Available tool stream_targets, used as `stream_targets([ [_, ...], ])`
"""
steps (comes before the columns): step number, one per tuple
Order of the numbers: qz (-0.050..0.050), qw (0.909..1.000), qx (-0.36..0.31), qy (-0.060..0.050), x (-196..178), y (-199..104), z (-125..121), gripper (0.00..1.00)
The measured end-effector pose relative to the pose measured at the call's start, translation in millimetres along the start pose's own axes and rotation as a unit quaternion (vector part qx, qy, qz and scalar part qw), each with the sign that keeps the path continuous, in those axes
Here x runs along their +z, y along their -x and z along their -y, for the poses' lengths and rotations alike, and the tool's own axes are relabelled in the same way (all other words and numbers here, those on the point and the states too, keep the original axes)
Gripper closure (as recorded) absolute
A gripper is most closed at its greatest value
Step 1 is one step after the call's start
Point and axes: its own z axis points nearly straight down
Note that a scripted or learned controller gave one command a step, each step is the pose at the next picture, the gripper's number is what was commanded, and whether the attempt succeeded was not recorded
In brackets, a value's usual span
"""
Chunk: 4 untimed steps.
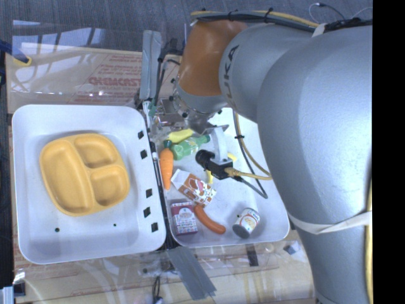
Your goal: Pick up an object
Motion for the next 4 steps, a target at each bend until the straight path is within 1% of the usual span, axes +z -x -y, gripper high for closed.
stream_targets([
  [1,0.0,0.9903,0.139,-0.002,0.8,-77.8,44.5,1.0],
  [2,0.0,0.9978,0.067,-0.001,77.2,-113.5,64.3,1.0],
  [3,0.001,0.9928,0.119,0.012,88.5,-196.4,38.5,1.0],
  [4,0.001,0.9937,0.112,0.005,81.3,-210.5,102.5,1.0],
])
